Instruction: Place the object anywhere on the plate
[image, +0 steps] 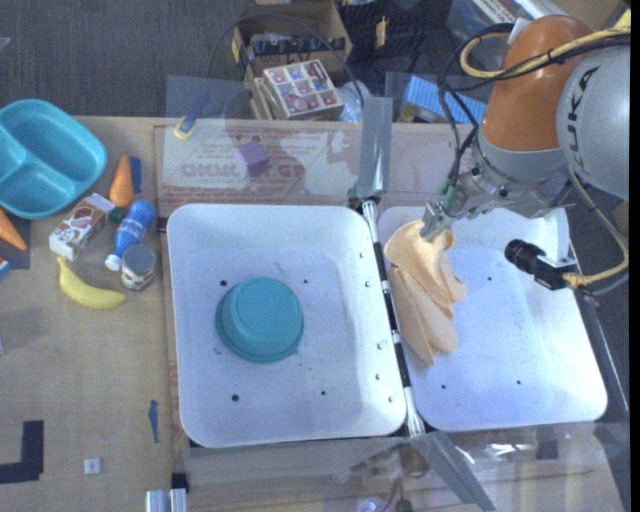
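— Where do things lie?
— Left bin (200, 390) holds the teal plate (260, 318), upside down near its middle. In the right bin (540, 390), a yellow cloth (428, 290) hangs along the left wall.
— And your gripper (436, 226)?
— My fingers are pinched on the cloth's far end.

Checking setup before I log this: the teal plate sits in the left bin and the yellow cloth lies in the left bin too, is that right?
Not quite. The teal plate is in the left bin, but the camera view shows the yellow cloth in the right bin, along its left side.
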